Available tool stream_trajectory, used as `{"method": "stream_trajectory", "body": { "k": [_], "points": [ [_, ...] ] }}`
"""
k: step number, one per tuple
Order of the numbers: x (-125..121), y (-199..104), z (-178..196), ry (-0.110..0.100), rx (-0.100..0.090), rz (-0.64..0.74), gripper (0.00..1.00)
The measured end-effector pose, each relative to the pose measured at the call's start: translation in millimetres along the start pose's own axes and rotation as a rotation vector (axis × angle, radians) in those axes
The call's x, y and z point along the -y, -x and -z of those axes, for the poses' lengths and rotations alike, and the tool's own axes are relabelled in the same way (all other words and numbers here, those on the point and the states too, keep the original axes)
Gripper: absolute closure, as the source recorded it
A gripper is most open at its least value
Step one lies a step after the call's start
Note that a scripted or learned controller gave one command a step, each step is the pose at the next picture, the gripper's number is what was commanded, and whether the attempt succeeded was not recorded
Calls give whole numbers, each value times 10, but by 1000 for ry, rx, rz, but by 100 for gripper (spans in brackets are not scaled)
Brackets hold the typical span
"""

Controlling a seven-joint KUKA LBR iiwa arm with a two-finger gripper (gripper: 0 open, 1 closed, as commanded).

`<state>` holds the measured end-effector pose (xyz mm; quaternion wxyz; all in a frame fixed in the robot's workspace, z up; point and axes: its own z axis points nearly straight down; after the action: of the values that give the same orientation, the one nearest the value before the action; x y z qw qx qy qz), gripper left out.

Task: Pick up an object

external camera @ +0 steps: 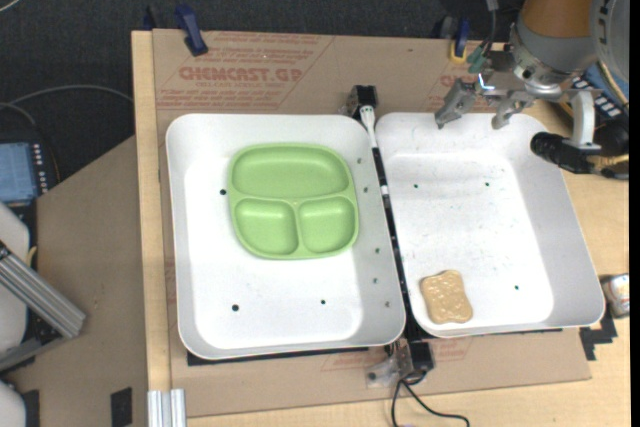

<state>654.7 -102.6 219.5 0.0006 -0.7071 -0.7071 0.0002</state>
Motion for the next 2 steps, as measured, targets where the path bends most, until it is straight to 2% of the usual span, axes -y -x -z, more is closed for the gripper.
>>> {"method": "stream_trajectory", "body": {
  "k": [1,2],
  "points": [
    [-9,-2,114,4,1,1,100],
    [5,-159,2418,24,4,3,100]
  ]
}}
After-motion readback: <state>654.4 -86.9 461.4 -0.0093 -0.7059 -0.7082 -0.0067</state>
